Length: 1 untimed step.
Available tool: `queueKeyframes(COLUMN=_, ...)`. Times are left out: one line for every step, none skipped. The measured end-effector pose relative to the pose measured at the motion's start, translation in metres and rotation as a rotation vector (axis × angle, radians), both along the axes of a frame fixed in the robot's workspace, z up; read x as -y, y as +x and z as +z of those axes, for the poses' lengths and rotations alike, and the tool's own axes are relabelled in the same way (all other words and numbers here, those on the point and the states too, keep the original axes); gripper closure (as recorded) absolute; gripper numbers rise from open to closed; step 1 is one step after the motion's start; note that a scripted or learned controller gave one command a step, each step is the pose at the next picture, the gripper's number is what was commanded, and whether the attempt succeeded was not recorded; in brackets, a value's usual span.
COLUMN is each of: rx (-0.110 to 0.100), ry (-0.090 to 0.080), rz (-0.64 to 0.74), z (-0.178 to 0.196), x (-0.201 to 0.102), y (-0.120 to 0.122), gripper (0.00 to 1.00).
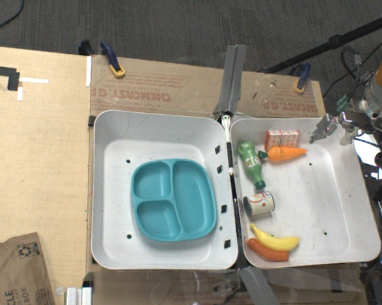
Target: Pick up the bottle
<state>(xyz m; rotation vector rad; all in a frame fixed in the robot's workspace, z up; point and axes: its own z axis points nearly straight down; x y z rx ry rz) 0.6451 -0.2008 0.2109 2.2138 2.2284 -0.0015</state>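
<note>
- In the right bin (344, 213), along its left wall, lies the green bottle (251, 163) — cap end toward the can (261, 203).
- Just right of the bottle: a carrot (287, 153).
- Gripper (326, 128) hovers above the bin's far edge, well apart from the bottle — fingers spread, pinching nothing.

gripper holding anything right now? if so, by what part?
Nothing held. The gripper hovers open at the right bin's upper right edge. The green bottle lies untouched on the bin floor near the left wall, beside the carrot.
</note>
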Motion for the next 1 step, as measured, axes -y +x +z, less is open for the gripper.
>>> queueKeyframes(rx=-0.002, ry=0.0, rz=-0.107, z=-0.0097, x=-0.1059, y=-0.048, gripper=0.0)
